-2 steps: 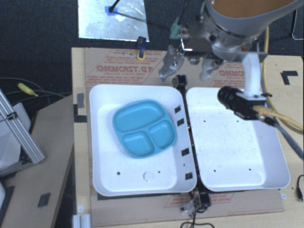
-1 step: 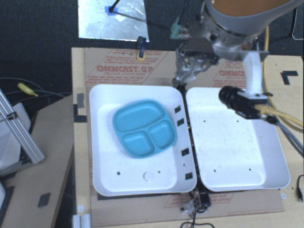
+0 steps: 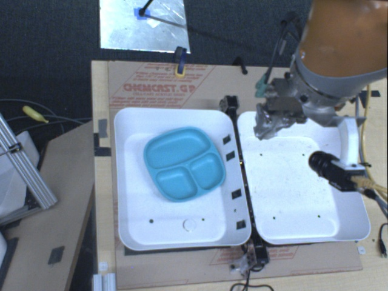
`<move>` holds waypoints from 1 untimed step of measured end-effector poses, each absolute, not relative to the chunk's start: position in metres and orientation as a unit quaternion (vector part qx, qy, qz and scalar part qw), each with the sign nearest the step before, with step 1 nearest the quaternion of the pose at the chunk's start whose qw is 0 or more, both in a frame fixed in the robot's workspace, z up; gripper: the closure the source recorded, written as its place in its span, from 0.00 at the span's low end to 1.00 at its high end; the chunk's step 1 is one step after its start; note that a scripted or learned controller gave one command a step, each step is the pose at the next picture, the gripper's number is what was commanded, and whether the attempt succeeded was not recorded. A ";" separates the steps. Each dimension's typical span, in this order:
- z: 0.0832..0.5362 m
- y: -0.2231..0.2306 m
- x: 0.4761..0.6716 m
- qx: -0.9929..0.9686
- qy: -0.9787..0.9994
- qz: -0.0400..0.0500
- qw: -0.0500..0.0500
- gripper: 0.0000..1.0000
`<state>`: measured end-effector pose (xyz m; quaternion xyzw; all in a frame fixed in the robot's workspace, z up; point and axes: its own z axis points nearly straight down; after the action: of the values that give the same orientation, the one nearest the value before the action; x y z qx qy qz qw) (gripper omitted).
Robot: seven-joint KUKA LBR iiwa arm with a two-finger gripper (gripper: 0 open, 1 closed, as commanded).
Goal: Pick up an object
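Nearest our lens is the arm (image 3: 345, 35), its orange band and grey wrist looming over the upper right of the scene and hanging above the far edge of the right bin (image 3: 303, 223). Below the wrist we make out the pincer (image 3: 267, 126) over that bin's back-left corner, but we cannot tell whether it is released or clenched, and we see nothing held in it. The one thing we judge worth picking is the blue divided plate (image 3: 183, 163), which lies flat in the left bin (image 3: 136, 223), roughly at its middle and turned slightly askew. So the plate sits across the divider between the bins, to the left of the pincer and nearer the front of the table (image 3: 163, 80). We judge that the coming move calls for a crossing leftward over the divider, then a descent onto the plate's rim.
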<state>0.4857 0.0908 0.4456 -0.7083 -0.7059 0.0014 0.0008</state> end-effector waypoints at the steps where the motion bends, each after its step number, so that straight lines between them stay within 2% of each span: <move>1: 0.459 0.179 0.486 -0.703 -0.711 -0.002 0.000 1.00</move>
<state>0.4860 0.1789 0.4586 -0.7031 -0.7111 -0.0024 0.0000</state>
